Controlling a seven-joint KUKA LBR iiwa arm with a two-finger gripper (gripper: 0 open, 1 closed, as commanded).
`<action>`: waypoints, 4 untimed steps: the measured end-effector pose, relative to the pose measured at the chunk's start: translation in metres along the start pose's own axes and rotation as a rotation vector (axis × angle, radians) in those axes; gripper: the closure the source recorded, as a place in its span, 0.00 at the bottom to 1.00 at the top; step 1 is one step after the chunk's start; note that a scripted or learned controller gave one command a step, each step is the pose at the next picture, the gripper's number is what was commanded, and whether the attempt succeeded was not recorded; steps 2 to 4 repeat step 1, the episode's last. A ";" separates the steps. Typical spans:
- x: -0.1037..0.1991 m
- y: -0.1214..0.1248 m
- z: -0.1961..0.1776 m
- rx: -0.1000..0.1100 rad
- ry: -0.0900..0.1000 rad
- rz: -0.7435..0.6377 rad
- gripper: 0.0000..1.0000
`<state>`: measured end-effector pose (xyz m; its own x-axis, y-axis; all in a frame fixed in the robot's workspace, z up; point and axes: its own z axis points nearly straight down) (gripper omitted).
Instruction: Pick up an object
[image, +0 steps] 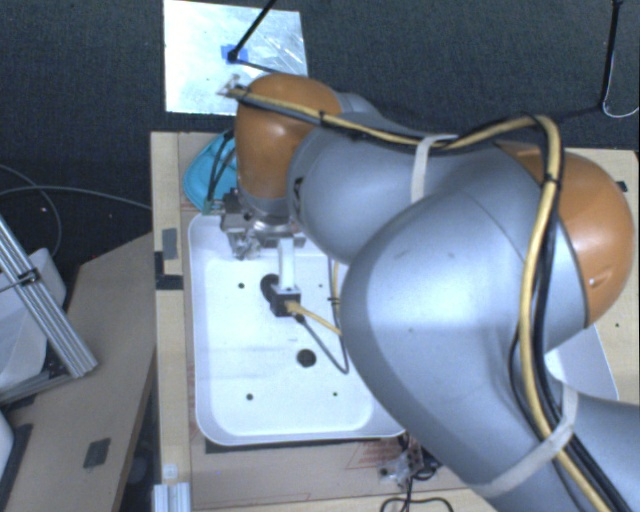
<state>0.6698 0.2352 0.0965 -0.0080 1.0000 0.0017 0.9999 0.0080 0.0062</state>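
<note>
The gripper sits low over the far-left corner of the left bin, close to its far rim. The arm sweeps in across the right of the scene and hides whatever lies under its bulk. The metal of the tool is small and partly shadowed by the orange wrist band, so I cannot tell whether it is spread or pressed together, and nothing can be seen pinched in it. The likeliest target on the bare white floor is a small dark oval thing lying near the bin's middle, well apart from the gripper. It may be a flat object or merely a mark in the tray, since it is larger than the tiny dots around it. A teal-blue thing lies just beyond the bin's far-left corner, apparently outside the rim. By my reading this is the reach-and-descend step, with no grasp yet secured. The next move calls for bringing the tool squarely over a real object, then lowering to the floor and closing on it. If the dark oval is chosen, that means travelling toward the near side first.
</note>
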 end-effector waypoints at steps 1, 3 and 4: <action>0.002 -0.082 -0.156 -0.006 0.007 0.001 1.00; 0.002 -0.082 -0.156 -0.006 0.007 0.001 1.00; 0.002 -0.082 -0.156 -0.006 0.007 0.001 1.00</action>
